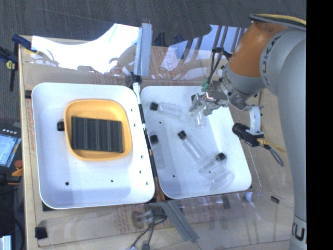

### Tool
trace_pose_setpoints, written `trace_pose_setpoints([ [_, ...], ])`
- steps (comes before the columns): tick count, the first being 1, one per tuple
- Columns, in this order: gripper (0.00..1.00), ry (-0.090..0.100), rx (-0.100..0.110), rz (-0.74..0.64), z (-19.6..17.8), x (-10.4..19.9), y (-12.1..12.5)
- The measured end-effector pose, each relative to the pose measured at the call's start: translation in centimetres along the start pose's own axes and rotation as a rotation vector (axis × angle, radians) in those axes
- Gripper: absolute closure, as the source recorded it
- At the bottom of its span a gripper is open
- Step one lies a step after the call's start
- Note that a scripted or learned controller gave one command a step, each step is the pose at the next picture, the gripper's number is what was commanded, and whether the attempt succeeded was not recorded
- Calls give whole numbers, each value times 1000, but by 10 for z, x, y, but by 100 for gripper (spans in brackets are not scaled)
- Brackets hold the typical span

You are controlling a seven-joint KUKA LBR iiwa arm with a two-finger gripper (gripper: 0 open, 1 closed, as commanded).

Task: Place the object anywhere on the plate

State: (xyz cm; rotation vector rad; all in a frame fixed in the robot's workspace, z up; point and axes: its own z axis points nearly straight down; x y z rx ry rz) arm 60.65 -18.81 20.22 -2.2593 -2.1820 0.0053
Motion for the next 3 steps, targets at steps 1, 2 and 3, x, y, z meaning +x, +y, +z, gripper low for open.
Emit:
trace_pose_setpoints([
  [1, 100, 3, 2, -238, -1, 31, -17],
  [2, 100, 2, 0, -309, -35, 55, 9],
  [3, 100, 2, 1, -432, 8, 61, 0],
])
